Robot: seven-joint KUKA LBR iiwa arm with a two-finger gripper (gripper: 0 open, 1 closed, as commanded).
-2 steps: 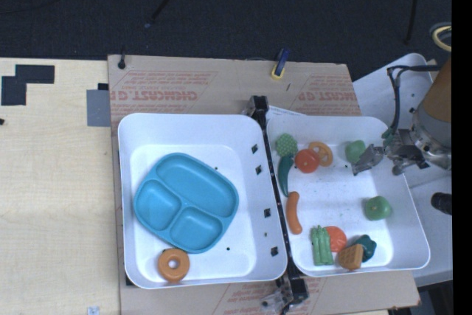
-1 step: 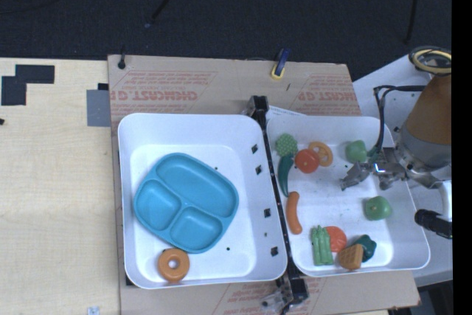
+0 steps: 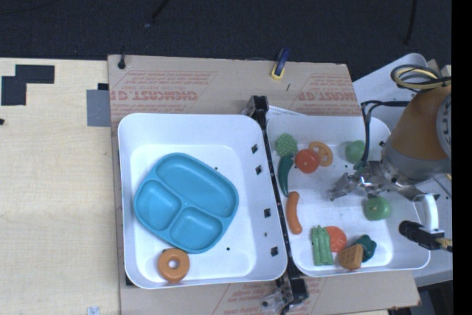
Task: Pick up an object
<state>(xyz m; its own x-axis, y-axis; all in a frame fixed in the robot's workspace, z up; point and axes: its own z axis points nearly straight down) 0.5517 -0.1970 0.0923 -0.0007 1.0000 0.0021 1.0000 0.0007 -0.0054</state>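
From above, the arm (image 3: 420, 133) comes in from the right edge, its orange band sitting over the right bin (image 3: 383, 262). The tool (image 3: 346, 187) hangs low inside that bin, metal fingers pointing left; whether they are apart or together I cannot tell from here, and nothing shows between them.

Around the tool lies a scatter of toy food. Just to its right and slightly nearer the camera is a green apple (image 3: 377, 209), close beside the fingers, though contact is unclear. Behind the tool, toward the far wall, sits another green piece (image 3: 355, 150), partly hidden by the arm. To the tool's left are a red tomato (image 3: 306, 161) and an orange slice (image 3: 321, 152) touching it, with a leafy green piece (image 3: 286, 144) further left and a dark green pepper (image 3: 285, 173) along the bin's left wall. An orange sausage (image 3: 293, 212) lies left and nearer the camera. Along the near wall, well in front of the tool, sit a green ridged piece (image 3: 321, 245), a red-orange round (image 3: 335, 237), a brown bun (image 3: 350, 257) and a dark teal piece (image 3: 366, 246), bunched together.

Far to the tool's left, the left bin (image 3: 125, 203) holds a blue divided plate (image 3: 186, 201) and a donut (image 3: 173, 264) near its front corner. Both bins rest on cardboard (image 3: 206, 88) on the counter (image 3: 51, 195).
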